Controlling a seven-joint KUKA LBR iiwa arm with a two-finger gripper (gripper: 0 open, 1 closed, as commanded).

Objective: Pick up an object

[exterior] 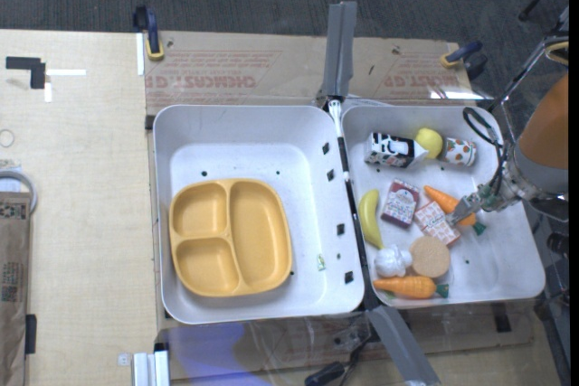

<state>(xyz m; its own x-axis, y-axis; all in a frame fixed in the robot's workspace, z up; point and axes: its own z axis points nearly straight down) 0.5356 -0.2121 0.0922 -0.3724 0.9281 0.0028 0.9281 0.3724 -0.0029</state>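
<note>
Nearest the lens, the yellow divided plate (232, 237) fills the left bin (172, 194). In the right bin (520, 271) the toys cluster: banana (369, 218), red box (399, 202), and a small carrot (441, 197) whose long axis runs down-right toward the gripper (472, 207), just beside its lower end. Whether the claw is apart or together, I cannot tell.

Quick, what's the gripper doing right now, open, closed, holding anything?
Gripper: low in the right bin, at the small carrot; open or closed cannot be told.
</note>
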